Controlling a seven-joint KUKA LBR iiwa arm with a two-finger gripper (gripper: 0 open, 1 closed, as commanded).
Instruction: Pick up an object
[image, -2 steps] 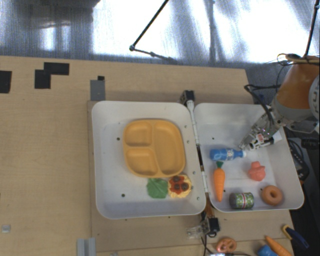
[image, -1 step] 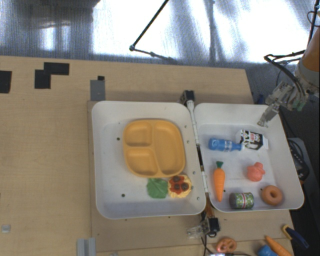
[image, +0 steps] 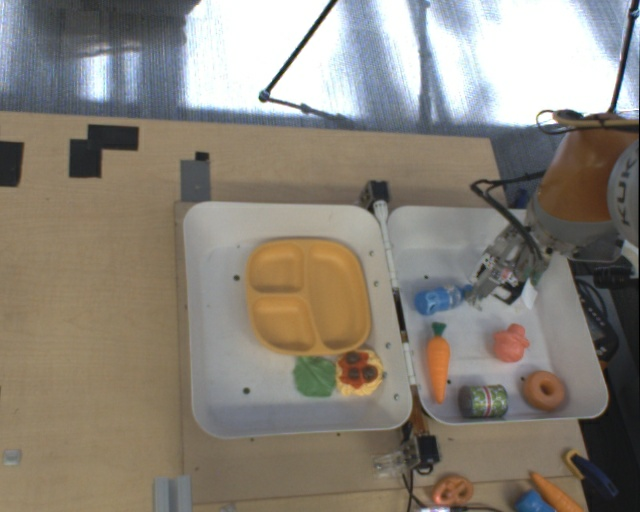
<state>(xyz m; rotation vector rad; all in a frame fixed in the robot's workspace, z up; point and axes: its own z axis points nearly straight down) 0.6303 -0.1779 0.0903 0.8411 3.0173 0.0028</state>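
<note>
The right bin (image: 445, 238) holds a blue bottle (image: 438, 299), a toy carrot (image: 438, 362), a pink fruit (image: 511, 342), a brown doughnut (image: 545, 390) and a green can (image: 484, 401). My gripper (image: 496, 283) hangs over the bin's upper middle, just right of the blue bottle's cap end. Its fingers point down and to the left, and nothing shows between them. The orange band of the arm (image: 585, 175) sits above it at the right.
The left bin (image: 215, 300) carries a yellow divided plate (image: 305, 295), a green leaf toy (image: 314, 376) and a small pizza toy (image: 360, 370). A pretzel (image: 452, 490) and an orange and blue toy (image: 548, 496) lie on the bench below the right bin.
</note>
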